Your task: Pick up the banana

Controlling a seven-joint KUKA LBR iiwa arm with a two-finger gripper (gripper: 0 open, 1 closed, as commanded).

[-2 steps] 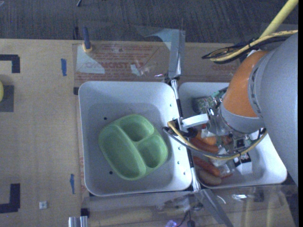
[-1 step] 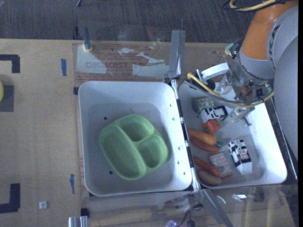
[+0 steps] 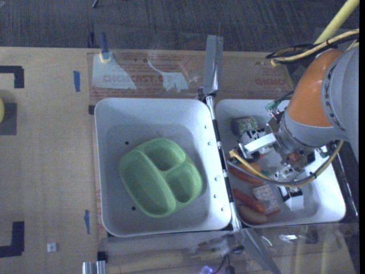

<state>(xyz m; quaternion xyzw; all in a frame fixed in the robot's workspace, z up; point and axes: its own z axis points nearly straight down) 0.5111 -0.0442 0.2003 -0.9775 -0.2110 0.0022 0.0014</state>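
A robotics lab. A pale wooden surface (image 3: pixel 45 170) carries black corner markers (image 3: pixel 12 76), strips of blue tape (image 3: pixel 77 81) and two white bins (image 3: pixel 108 119), with yellow cables (image 3: pixel 336 19) trailing over grey carpet (image 3: pixel 171 10) behind.

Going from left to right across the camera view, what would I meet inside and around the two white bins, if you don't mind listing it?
Left white bin → green divided plate → metal divider strip between the bins → right white bin holding small food items → grey arm with orange band.
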